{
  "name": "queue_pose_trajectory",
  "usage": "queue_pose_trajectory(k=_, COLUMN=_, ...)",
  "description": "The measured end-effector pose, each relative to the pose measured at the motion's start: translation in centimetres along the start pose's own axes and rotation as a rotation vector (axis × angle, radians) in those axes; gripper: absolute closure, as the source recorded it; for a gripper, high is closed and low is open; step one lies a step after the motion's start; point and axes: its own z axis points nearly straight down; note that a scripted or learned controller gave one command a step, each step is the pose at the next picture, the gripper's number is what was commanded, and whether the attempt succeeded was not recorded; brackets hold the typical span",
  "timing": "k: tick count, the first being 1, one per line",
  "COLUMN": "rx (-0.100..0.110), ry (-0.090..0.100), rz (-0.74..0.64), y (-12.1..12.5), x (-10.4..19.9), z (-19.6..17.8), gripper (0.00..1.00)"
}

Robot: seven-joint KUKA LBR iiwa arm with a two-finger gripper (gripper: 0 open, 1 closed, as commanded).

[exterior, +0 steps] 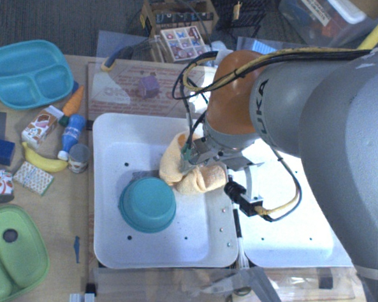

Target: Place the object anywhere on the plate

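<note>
Camera view: two shallow white bins sit side by side on the bench, and the grey arm with its orange band reaches in from the right over the seam between them. The hand hangs over the far right part of the left bin, right at a tan, bread-like object that lies in that bin; its tip touches or nearly touches the object's top. Whether the hand is open or closed I cannot tell. A teal round dish, the likeliest plate, lies in the same bin just near and left of the tan object, their edges close or touching. The right bin is largely covered by the arm, and a black cable loops above it. On the bench to the left of the bins lie a blue divided tray at the far corner, a banana, a small carton, a blue-and-white bottle, a grey can and, at the near corner, a green divided tray.
</note>
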Motion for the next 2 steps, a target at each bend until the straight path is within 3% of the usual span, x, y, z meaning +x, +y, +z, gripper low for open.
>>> queue_pose_trajectory(k=1, rx=0.0, ry=0.0, rz=-0.068, y=0.73, x=3.5, z=-5.94, gripper=1.0)
queue_pose_trajectory(k=2, rx=-0.004, ry=-0.002, rz=-0.068, y=0.8, x=3.44, z=-6.92, gripper=1.0)
